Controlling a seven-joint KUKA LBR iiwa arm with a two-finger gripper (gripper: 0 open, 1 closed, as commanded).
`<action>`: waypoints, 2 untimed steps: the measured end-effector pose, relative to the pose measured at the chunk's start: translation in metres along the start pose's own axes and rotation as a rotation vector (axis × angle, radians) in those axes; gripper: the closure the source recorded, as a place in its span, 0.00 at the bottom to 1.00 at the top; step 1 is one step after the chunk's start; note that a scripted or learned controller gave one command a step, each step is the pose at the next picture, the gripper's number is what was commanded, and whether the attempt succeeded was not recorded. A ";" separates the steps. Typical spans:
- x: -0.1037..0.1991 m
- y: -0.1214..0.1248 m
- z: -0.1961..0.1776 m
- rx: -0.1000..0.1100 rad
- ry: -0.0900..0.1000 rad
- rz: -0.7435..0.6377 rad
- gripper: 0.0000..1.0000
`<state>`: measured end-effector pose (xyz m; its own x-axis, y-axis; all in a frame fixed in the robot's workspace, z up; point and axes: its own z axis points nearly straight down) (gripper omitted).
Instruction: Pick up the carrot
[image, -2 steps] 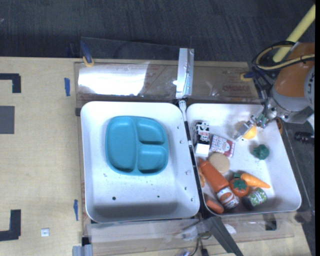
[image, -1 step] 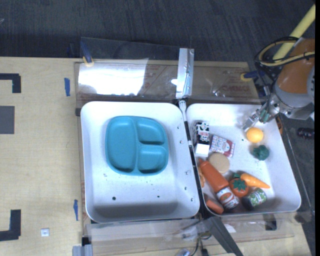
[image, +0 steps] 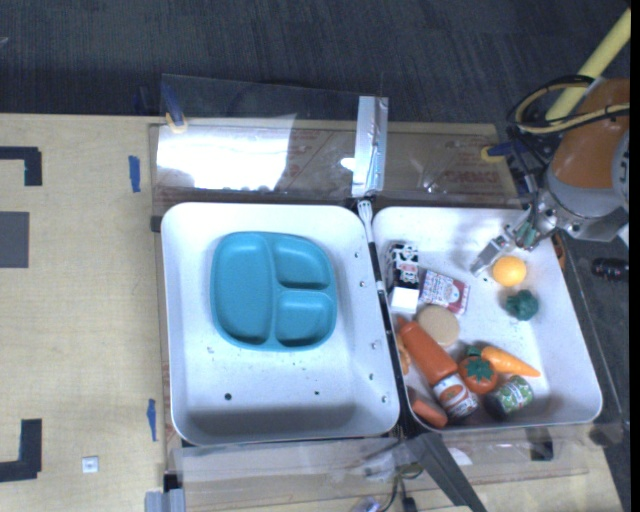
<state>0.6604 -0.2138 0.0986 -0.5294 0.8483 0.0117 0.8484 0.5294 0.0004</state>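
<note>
— Orange and tapered, the carrot (image: 510, 361) lies in the right bin (image: 570, 300), toward its near right part, pointed end aimed right, its thick end beside a small tomato-like piece (image: 478, 371) with a green top.

— And your tool?

— My tool (image: 497, 255) hangs over the far part of that same bin, just beside a smooth yellow lemon-like ball (image: 510, 271). Whether it is spread or pressed together I cannot tell; it is small and blurred from here. Nothing shows between its tips.

— So the carrot is apart from it?

— Well apart, nearer the camera, with the yellow ball and a knobbly dark green piece (image: 520, 304) between them.

— What else crowds it?

— A glossy red-orange bottle (image: 435, 362) left of it, a round tan bun shape (image: 438, 324) above that, and a green can (image: 510, 394) just below the carrot. A small black-and-white carton (image: 404, 266) stands further back.

— The left bin?

— Shallow white plastic (image: 190, 300), holding a smooth blue divided plate (image: 272, 289). Both bins sit on the pale wooden tabletop (image: 70, 300).
</note>
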 end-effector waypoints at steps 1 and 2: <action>0.047 -0.020 0.008 -0.009 -0.022 0.121 0.00; 0.045 -0.076 0.012 -0.003 -0.015 0.007 0.00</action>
<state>0.5724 -0.2155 0.0873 -0.5234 0.8521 -0.0030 0.8521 0.5234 0.0035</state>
